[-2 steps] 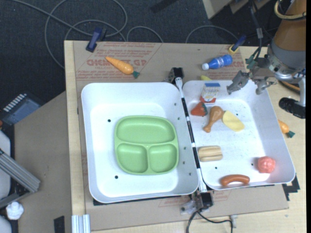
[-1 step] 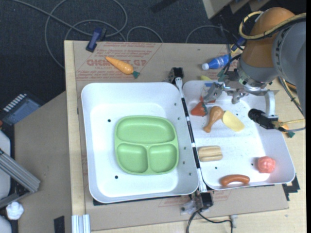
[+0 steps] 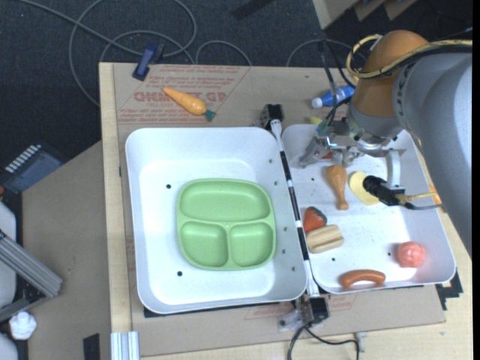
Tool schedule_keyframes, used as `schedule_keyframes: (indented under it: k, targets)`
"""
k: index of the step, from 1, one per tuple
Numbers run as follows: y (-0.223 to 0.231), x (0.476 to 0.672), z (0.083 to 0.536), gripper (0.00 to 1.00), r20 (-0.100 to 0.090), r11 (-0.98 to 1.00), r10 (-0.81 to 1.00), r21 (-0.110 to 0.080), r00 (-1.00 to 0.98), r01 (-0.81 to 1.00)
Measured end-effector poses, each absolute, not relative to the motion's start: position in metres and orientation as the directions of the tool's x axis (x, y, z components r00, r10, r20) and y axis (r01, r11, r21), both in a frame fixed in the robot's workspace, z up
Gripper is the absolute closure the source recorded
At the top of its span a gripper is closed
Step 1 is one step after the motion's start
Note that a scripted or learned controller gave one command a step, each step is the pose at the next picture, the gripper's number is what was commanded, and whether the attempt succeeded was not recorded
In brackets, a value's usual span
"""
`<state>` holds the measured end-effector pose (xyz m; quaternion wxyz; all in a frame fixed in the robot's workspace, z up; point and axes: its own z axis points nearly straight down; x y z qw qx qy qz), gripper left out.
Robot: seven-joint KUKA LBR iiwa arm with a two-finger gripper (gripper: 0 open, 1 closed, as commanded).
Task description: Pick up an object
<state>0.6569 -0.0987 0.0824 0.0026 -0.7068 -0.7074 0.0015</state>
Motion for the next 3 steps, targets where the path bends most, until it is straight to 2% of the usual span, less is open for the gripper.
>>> schedule_keyframes:
  k: [1, 2, 3]
  targets:
    - [-0.117, 0.602, 0.084, 0.00, 0.000, -0.001, 1.000, -0.002, 0.001, 1.000]
    - [-0.116, 0.603, 0.095, 1.00, 0.000, -0.001, 1.000, 0.001, 0.001, 1.000]
    - [-0.058, 0.609, 0.187, 1.00, 0.001, 0.002, 1.000, 0.005, -0.002, 1.000]
